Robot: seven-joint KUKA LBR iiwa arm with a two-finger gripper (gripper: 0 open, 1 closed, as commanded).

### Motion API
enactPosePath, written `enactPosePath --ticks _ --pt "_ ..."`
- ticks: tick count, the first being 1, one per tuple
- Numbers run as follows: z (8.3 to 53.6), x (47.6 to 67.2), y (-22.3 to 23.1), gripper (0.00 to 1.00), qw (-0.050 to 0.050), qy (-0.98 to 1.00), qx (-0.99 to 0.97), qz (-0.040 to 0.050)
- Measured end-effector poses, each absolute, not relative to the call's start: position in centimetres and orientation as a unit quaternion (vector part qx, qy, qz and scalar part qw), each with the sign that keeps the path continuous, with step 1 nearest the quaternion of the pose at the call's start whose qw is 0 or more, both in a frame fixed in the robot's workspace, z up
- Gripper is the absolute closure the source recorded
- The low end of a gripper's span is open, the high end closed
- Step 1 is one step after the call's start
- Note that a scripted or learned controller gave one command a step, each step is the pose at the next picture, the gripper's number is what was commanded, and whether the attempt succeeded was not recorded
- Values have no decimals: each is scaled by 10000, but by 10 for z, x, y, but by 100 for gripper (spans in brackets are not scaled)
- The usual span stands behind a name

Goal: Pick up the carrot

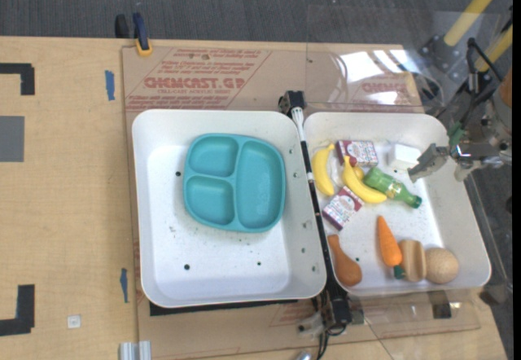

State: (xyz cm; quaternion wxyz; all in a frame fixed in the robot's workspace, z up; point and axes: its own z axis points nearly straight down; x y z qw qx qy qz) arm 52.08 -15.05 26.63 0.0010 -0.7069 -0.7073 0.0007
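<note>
The carrot (389, 243) lay in the right bin (476, 224), toward its near side, its orange body running nearly straight up and down the camera view — broad end farther from the camera, taper pointing at the near rim, with a small green tip at that near end. A tan bread roll (413, 259) pressed against its right flank low down, with a paler egg-like piece (441, 265) just beyond that; to its left, with bare floor between, sat a brown drumstick-shaped toy (345, 262). Farther back in the bin were a green bottle (392, 187), two bananas (358, 181) and a small carton (343, 208).

The gripper (429, 160) hung over the far right part of the same bin, near the bottle's cap end, with nothing between its fingers (whether they stood spread or closed could not be made out from this angle). So the carrot lay from it toward the camera and a little to the view's left — the bottle sat roughly between the two. A grasp would probably want the fingers set across the carrot's long axis, closing left to right, and the upper half looked the better place, since the roll crowded the lower right side. The left bin (155, 204) held a teal divided plate (234, 182).
</note>
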Motion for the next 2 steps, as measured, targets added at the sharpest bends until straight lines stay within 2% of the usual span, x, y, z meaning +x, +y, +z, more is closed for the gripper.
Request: enactPosePath --ticks 1,2 --pt "102 483 -125 0 -27 -7274 -6862 -14" --pt "110 484 -125 100 -45 -7263 -6873 -16"
